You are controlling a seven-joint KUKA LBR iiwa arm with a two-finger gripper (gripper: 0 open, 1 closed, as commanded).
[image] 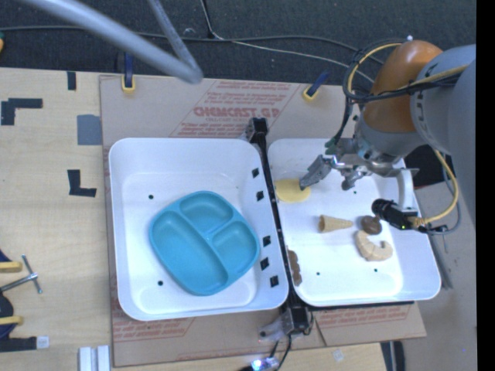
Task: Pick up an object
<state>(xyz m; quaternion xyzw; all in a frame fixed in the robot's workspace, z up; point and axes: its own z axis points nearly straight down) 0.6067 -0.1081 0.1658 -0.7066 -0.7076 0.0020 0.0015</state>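
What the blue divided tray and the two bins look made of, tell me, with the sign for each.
Blue divided tray: likely molded plastic, matte, with one even colour and rounded compartment ridges.
Left bin and right bin: probably plastic, smooth and slightly glossy, with soft rounded rims; the material is not certain from this view.

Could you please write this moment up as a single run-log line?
gripper: open, over right bin, holding nothing | nearest: yellow disc | cone piece, brown piece, beige piece loose | blue tray in left bin
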